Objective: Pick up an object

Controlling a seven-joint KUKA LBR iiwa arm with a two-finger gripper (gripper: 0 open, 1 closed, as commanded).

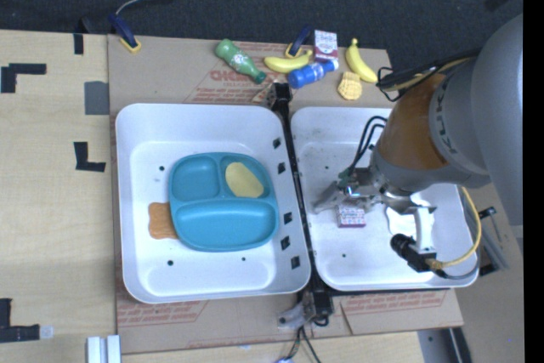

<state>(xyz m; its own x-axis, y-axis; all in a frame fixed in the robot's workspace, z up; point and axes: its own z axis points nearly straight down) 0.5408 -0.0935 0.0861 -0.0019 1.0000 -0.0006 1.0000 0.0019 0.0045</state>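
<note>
The arm (pixel 459 123) comes in from the right and bends down over the right bin (pixel 327 263), so its grey body and orange band cover the upper right part of that bin. The gripper (pixel 347 198) is low over the bin floor, near the middle, and it points to the left. Its metal fingers (pixel 327 200) are seen as thin grey pieces, but I cannot tell if the jaws are wide or narrow, because the wrist hides most of them. Just below the gripper lies a small packet (pixel 351 217), white with a red print, flat on the floor of the right bin; it looks touching or almost touching the gripper, and I cannot tell if it is between the fingers. A black and yellow cable (pixel 442 263) hangs from the arm in the lower right of the same bin. In the left bin (pixel 140 149) sits a blue plate (pixel 223 217) with three compartments, and a yellow piece (pixel 245 179) lies in its upper right compartment. An orange piece (pixel 159 221) lies beside the plate's left edge, partly under it. Behind the bins, on the cardboard, are a green bottle (pixel 239 60), two bananas (pixel 287 62), a blue bottle (pixel 308 75), a small box (pixel 325 42) and a yellow corn-like toy (pixel 348 86).
</note>
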